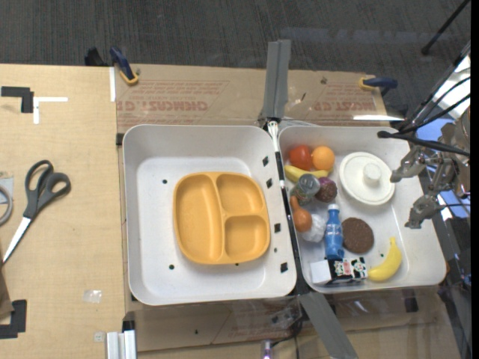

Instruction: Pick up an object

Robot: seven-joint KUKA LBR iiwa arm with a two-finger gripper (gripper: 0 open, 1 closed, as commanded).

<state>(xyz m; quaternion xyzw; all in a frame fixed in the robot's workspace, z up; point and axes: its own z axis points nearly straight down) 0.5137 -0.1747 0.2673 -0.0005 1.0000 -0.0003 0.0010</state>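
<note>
The right bin (426, 271) holds several objects: a red tomato (300, 156), an orange (323, 158), a white round lid (367, 177), a blue-capped bottle (333, 234), a brown disc (358, 235), a yellow banana (386, 262) and a small black-and-white box (344, 270). My gripper (412, 193) hangs over the bin's right side, just right of the white lid. Its two fingers stand apart, open, with nothing between them.
The left bin (142, 200) bears a yellow divided plate (222, 218). Scissors (37, 193) lie on the wooden bench at far left. Blue clamps (123, 64) pin the cardboard behind the bins. A grey bar (276, 81) runs between the bins at the back.
</note>
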